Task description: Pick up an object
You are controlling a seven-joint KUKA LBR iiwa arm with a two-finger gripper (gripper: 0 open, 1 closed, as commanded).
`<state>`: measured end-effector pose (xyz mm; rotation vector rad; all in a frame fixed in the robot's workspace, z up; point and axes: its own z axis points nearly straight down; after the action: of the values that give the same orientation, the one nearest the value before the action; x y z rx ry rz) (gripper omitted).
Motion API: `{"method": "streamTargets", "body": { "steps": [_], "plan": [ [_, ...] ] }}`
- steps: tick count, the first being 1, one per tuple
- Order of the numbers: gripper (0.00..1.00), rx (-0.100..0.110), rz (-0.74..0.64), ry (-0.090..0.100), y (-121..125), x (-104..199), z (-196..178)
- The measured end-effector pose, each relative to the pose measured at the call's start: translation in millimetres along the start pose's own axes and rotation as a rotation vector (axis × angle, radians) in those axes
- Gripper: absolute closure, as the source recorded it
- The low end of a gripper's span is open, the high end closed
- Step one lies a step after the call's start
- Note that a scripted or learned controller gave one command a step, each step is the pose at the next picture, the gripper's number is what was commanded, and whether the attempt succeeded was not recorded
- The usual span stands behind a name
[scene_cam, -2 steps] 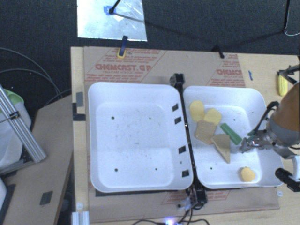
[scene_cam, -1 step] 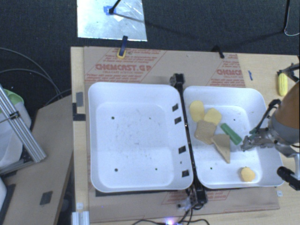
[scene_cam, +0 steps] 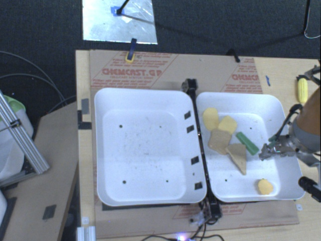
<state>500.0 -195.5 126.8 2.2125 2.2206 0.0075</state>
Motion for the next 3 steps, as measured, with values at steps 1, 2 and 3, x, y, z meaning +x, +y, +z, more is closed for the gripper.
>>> {"method": "streamTargets", "body": {
  "steps": [1,2,3],
  "plan": [
    [1.00,0.001,-0.005,0.000,63,26,-14],
    [1.00,0.007,0.005,0.000,19,-12,-38],
    [1.00,0.010,0.004,0.002,-15,-11,-10]
  ]
}}
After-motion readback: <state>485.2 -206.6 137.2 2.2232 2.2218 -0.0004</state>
